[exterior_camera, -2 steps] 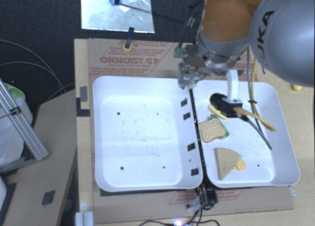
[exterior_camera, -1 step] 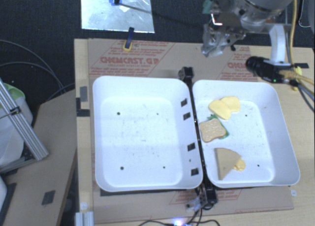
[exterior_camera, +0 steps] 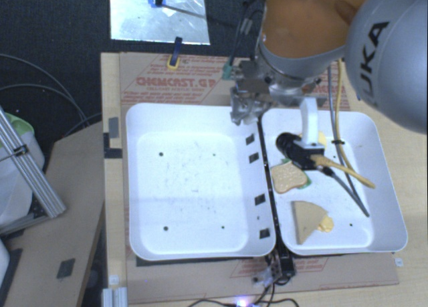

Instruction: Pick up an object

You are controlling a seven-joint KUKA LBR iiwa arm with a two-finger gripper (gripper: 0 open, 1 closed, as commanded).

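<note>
In the right bin (exterior_camera: 384,185) lie a tan, toast-like slice (exterior_camera: 289,177) with a bit of green under its edge, and nearer the front a tan wedge (exterior_camera: 306,219) with a small yellow piece (exterior_camera: 326,224) against it. My gripper (exterior_camera: 245,113) hangs over the back end of the divider between the two bins, above the left bin's (exterior_camera: 134,165) back right corner. It is behind and to the left of the toast-like slice and touches no object. The big grey and orange arm covers the back of the right bin.
Both bins rest on a cardboard sheet (exterior_camera: 167,78). A shiny metal plate (exterior_camera: 160,5) lies behind them, and a small yellow and blue clip (exterior_camera: 175,55) sits near the cardboard's back edge. An aluminium frame (exterior_camera: 30,172) stands at the far left.
</note>
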